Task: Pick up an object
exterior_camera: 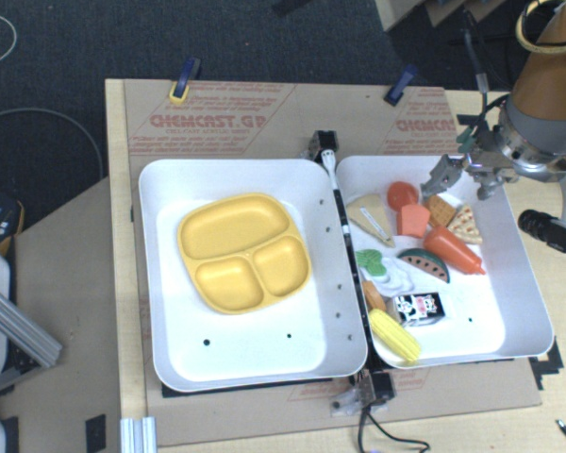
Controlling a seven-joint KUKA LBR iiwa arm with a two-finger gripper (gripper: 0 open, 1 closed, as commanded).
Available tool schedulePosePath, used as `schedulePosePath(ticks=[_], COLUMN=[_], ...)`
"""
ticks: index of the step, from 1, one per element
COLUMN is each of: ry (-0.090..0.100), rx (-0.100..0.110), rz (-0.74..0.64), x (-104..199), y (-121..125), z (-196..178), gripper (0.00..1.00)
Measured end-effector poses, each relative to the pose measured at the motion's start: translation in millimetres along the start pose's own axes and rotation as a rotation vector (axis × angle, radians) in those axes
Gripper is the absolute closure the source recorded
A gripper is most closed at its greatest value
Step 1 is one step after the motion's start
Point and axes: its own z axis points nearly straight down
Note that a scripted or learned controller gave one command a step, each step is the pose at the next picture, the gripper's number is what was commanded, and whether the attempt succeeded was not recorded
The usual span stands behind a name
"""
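The gripper [464,179] hangs with fingers spread above the right bin [519,281], holding nothing. Just below it lie a waffle piece [456,220] and a carrot [453,249]. Far left, the board [264,111] reads "CHEMCAST".

Table [264,111]: brown board printed with red lettering, bearing two white bins.
Clamps: one yellow-and-blue [182,82] and one blue [400,85], on the far edge.
Floor [123,17]: dark carpet with a thin looped cable [0,36].
Aluminium rail [19,328]: lower left.
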Motion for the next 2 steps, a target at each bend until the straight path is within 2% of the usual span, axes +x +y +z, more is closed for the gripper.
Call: schedulePosePath(ticks=[1,2], ry=[0.001,0.001], rx=[0.007,0.004], rz=[0.000,0.000], x=[-1,6], y=[3,-1], z=[62,121], gripper=[0.00,0.00])
